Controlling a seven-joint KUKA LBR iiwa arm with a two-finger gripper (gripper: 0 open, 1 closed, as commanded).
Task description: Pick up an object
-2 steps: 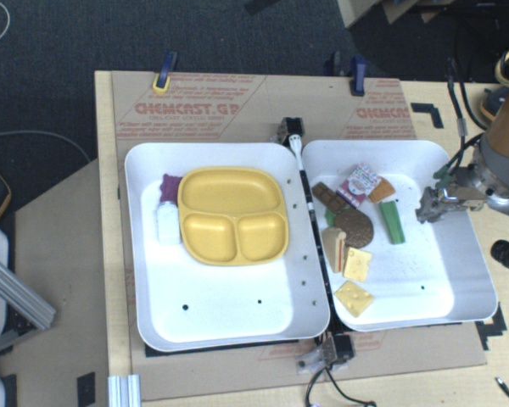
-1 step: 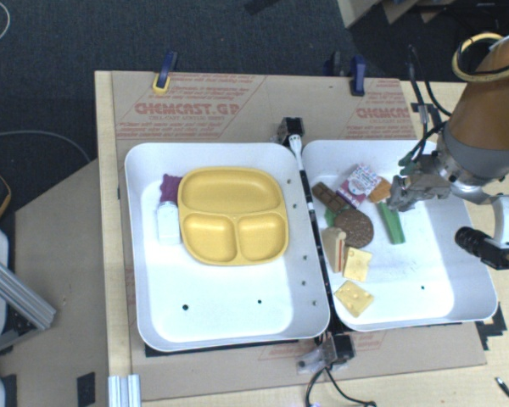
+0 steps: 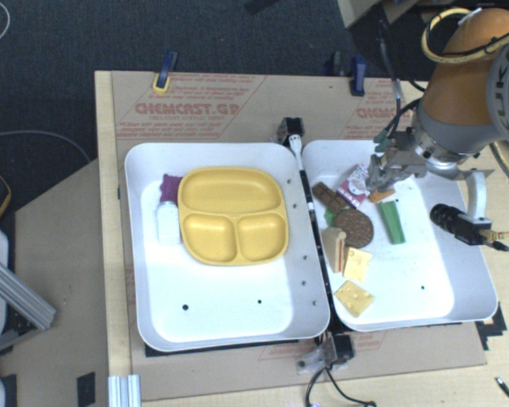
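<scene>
My gripper [image 3: 382,185] hangs over the upper part of the right bin [image 3: 458,295], its fingers pointing down beside a small pink-and-white packet [image 3: 355,185]. Just below it lies a green stick [image 3: 393,222]. Left of that sit a round dark brown cookie [image 3: 354,226], a brown oblong piece [image 3: 327,197], a sandwich wedge [image 3: 337,248] and two pale yellow cheese-like squares [image 3: 355,298]. Nothing shows between the fingers.
The left bin [image 3: 153,303] holds a yellow three-compartment plate [image 3: 233,214] with a white bottle with a purple cap [image 3: 167,212] along its left side. A black cylindrical part [image 3: 458,223] sticks in over the right bin's right edge. Clamps sit at the board's far edge.
</scene>
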